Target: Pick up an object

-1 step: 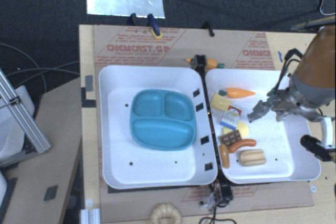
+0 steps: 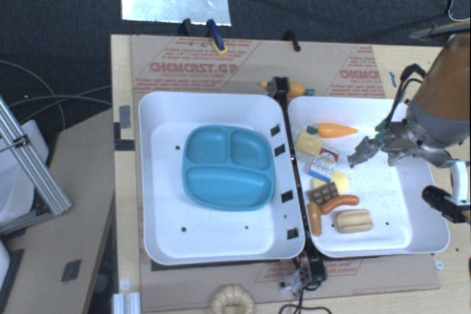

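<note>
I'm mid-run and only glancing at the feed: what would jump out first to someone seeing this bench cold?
Most striking is the blue divided plate, lying alone in the left bin. Next comes the huddle of toy food along the left side of the right bin: an orange carrot at the top, a hot dog bun at the bottom. The gripper hangs over that bin, just right of the pile, from the arm reaching in at the right.
</note>
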You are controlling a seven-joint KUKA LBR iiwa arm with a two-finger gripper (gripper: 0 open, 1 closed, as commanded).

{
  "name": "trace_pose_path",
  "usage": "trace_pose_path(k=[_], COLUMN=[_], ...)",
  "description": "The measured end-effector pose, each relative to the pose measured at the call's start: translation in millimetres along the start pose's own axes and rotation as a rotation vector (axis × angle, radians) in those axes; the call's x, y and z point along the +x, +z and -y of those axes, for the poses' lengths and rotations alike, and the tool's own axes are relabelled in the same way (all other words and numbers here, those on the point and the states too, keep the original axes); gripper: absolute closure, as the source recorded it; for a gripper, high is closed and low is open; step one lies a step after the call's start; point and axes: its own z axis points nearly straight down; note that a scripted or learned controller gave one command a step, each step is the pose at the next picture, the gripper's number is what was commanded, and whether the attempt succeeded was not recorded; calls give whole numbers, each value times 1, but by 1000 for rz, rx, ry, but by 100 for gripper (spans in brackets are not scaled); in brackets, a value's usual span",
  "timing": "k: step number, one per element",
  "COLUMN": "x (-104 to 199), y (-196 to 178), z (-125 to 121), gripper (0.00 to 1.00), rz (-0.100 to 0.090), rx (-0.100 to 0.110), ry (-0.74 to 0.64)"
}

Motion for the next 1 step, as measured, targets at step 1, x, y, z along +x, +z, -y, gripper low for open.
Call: trace_pose_path(k=[1], x=[-1], y=[43], z=[-5], gripper=[0], rz=[0], rx=[3], ry=[2])
